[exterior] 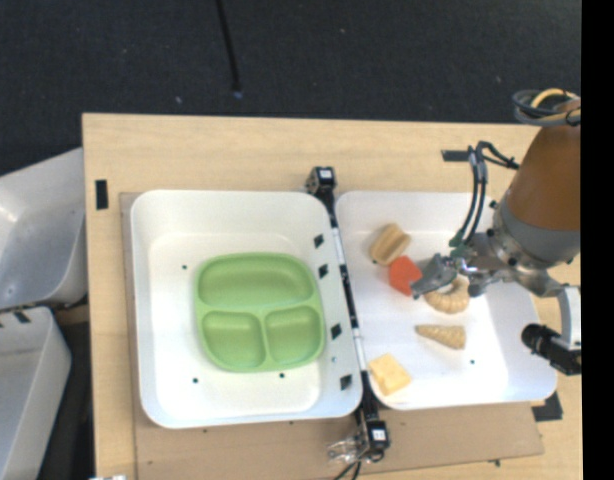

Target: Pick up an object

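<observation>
The red block [404,275] lies in the right bin [507,383], just beside a tan roll [390,242] and a croissant-like pastry [449,299]. The gripper [434,277] sits low against it, likely lining up a grasp; I cannot tell its opening.

Right bin objs: tan bread roll [389,242] far-left; red block [404,275] just near it; croissant-like pastry [448,300] to its right; tan wedge [442,336] nearer; yellow cheese block [390,375] at near-left corner.
</observation>
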Controlling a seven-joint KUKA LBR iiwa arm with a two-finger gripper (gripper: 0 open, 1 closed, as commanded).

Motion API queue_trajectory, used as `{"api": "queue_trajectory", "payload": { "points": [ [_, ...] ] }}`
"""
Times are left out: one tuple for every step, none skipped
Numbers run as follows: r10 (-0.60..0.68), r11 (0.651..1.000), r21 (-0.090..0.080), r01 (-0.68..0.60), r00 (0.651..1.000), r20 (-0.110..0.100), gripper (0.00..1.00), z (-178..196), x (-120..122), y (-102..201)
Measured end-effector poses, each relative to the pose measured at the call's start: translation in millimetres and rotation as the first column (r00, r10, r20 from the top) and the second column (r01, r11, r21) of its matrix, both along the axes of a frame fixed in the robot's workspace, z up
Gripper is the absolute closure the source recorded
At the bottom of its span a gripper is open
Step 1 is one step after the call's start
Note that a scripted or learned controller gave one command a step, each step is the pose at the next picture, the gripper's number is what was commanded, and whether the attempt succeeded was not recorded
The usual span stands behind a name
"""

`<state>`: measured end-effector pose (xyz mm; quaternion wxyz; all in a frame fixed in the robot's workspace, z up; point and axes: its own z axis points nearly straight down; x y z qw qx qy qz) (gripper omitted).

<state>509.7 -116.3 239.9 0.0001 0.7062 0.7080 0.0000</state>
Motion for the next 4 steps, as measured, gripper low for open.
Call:
{"api": "queue_trajectory", "payload": {
  "points": [
    [-0.002,1.000,0.000,0.002,1.000,-0.006,0.00,-63.4,-3.6,1.6],
    [-0.003,1.000,0.000,0.003,1.000,-0.006,0.00,-107.8,-8.9,-0.2],
    [-0.003,1.000,-0.001,0.003,1.000,-0.002,0.00,-140.9,-8.5,-1.4],
    [-0.009,1.000,0.001,0.009,1.000,0.000,1.00,-130.3,-7.9,-1.7]
  ]
}}
